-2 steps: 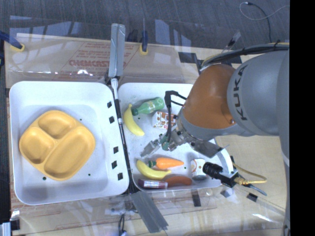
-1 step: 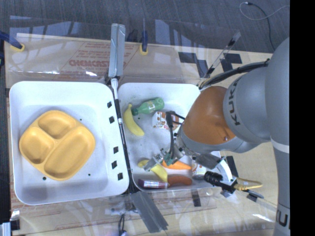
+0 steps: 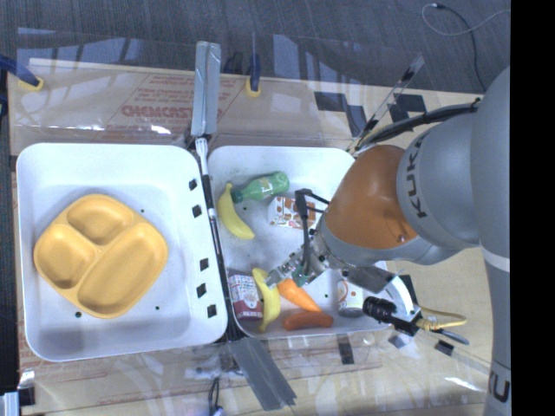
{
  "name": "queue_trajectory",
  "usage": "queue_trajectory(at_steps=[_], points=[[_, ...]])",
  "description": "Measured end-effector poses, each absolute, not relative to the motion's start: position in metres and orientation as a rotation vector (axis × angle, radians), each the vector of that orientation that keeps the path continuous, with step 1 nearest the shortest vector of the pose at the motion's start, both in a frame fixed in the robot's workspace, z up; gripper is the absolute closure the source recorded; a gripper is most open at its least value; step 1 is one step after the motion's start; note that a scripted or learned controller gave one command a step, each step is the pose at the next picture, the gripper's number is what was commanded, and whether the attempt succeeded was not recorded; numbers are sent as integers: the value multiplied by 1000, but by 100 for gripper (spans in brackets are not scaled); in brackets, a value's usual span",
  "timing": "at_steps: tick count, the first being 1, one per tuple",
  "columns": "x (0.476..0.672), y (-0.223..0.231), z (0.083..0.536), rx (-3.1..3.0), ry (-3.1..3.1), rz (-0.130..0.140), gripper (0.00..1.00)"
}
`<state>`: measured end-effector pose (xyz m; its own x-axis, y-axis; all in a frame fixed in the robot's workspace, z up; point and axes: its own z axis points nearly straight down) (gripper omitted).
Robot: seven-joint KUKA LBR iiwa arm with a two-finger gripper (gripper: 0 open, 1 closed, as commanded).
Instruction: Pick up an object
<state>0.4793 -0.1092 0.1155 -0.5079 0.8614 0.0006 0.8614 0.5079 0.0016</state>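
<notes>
One tapered orange carrot (image 3: 298,295) lies under the pincer (image 3: 293,273); grip state unclear.

"KUKA" on the arm (image 3: 434,189)

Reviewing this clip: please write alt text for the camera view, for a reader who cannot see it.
A grey and orange arm reaches into the right bin, its gripper low among toy food: two bananas, a green bottle, a carrot. The left bin holds a yellow divided tray.
</notes>
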Motion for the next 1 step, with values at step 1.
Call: queue_trajectory(at_steps=[1], points=[[570,-53,191,1565,2726,-1,100]])
